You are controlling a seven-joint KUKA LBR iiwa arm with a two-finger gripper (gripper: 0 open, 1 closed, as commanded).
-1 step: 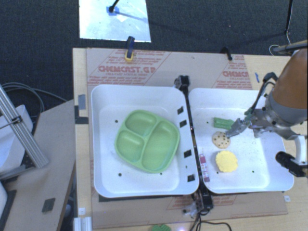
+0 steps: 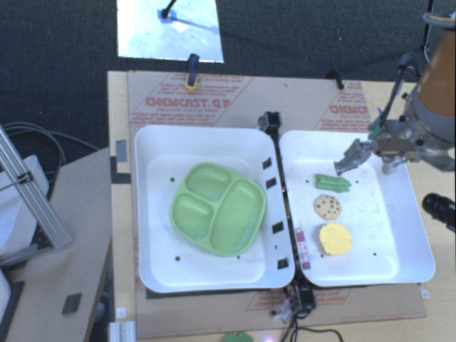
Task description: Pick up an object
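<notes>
The green three-compartment plastic plate [image 2: 217, 217] lies in the left shallow white bin [image 2: 153, 148], while the right shallow white bin [image 2: 410, 212] holds a green oblong piece [image 2: 333, 184] farthest, a speckled round cookie [image 2: 327, 206] nearer, and a yellow round piece [image 2: 335, 239] nearest.

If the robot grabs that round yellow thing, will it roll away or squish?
The yellow disc lies flat in the right bin, so it probably won't roll. It looks like toy food, likely light and fairly stiff, though I can't be sure. Being low and flat, it may be hard to pinch.
</notes>
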